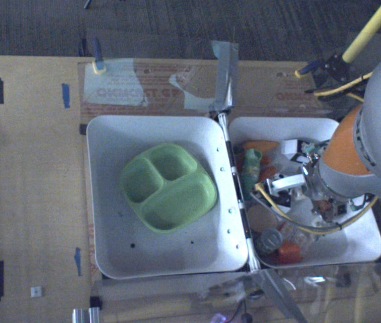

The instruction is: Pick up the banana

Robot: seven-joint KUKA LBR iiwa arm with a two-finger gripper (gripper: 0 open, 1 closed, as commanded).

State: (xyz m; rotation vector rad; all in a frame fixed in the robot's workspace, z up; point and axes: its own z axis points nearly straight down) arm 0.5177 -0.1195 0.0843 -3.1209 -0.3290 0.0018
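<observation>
My gripper (306, 192) hangs low over the middle of the right bin (365, 247), under the grey wrist with its orange band (349, 150). The wrist and its yellow cables hide what lies directly below. Cluttered items lie around it in the bin. An orange-yellow piece (261, 145) shows at the back left, partly covered by other items; I cannot tell what it is.
The left bin (110, 247) holds a green divided plate (169, 187). In the right bin a teal item (251, 161) lies by the left wall, with a grey round can (269, 239) and a red item (289, 252) at the front. A taped divider (234, 180) separates the bins.
</observation>
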